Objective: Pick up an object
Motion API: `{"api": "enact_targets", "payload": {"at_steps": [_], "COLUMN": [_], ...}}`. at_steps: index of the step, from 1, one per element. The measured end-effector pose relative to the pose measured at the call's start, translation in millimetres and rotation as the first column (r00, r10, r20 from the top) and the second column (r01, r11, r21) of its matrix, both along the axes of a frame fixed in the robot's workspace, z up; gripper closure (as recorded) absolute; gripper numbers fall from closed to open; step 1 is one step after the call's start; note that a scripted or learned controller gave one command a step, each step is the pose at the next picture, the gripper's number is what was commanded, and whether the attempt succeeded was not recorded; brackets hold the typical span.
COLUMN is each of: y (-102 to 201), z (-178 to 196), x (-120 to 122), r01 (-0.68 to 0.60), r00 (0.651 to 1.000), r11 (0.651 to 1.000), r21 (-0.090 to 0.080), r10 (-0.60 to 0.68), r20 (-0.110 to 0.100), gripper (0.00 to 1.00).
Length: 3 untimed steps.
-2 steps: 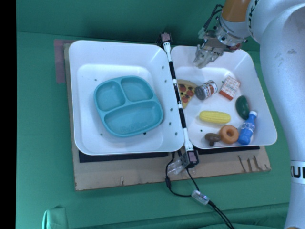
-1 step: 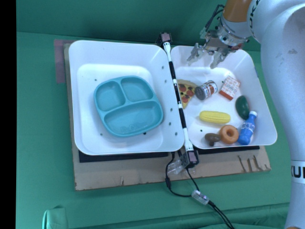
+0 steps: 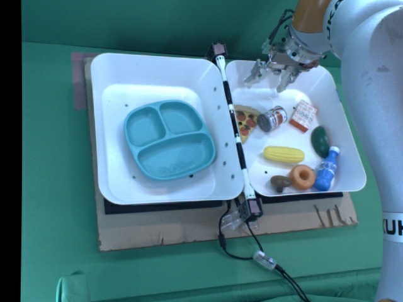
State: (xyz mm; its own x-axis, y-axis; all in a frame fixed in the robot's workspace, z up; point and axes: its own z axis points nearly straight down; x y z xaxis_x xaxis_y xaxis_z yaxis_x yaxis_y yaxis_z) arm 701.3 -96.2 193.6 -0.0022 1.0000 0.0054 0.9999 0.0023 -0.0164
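Tin can (image 3: 272, 119) looks the likeliest pick: of the toys in the right bin (image 3: 352, 168) it lies among the nearest to the gripper (image 3: 271, 76), on its side in the bin's middle, just right of the pizza slice (image 3: 245, 122). The gripper hangs over the far end of that bin, its fingers spread apart with nothing between them, and the grey arm with its orange band (image 3: 315, 5) rises away to the right.

To do the step well, I judge the gripper should travel toward the near side until it stands over the can's middle, then turn so the fingers close across the can's round body, not along it. A can on its side may roll, so the fingers ought to come down evenly on both flanks and low enough to catch the widest part. The pizza slice on one side and the small red carton (image 3: 303, 115) on the other leave only modest room, so a straight descent is safer than a slanted one.

The can's long axis runs roughly left to right, tilted a little, with its pale lid end toward the carton and its other end toward the pizza slice.

Farther out lie a corn cob (image 3: 283, 154), a dark green vegetable (image 3: 320, 141), a blue bottle (image 3: 327, 168), a doughnut (image 3: 302, 177) and a brown mushroom (image 3: 281, 182) touching the doughnut. Beyond the divider, the left bin (image 3: 113, 74) holds a teal divided plate (image 3: 169, 139).
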Motion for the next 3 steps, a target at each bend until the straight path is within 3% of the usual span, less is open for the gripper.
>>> {"api": "enact_targets", "payload": {"at_steps": [1, 2, 3], "y": [14, 9, 6], "z": [12, 12, 0], "x": [2, 2, 0], "r01": [-0.003, 0.000, -0.004], "r00": [1.000, 1.000, 1.000], "r11": [1.000, 1.000, 1.000], "r21": [0.028, 0.018, 0.009], "r10": [0.003, 0.000, 0.004], "r20": [-0.007, -0.006, -0.001], "gripper": [1.00, 0.00, 0.00]}}
